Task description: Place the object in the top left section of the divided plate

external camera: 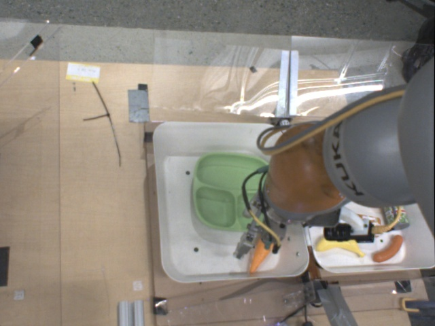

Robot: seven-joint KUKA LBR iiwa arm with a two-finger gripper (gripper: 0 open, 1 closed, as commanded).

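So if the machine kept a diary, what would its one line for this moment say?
gripper: low in left bin, by plate's near edge | carrot: at fingertips, grip unclear | green divided plate: top left section unfilled | step: place pending

I see a pale green plate (217, 199) in the left white bin (170, 202). An orange carrot (258, 255) shows at the metal-grey gripper (251, 242), with a yellow cable (262, 224) looping beside it. The arm (380, 148) is grey with an orange band (302, 172) and black lettering. In the right white bin (401, 262) lie a yellow banana (343, 248) and a reddish-orange sausage (387, 248). The bench (75, 202) is light tan wood, with a yellow label (83, 72) at the far left and a grey patch (138, 105) near it.
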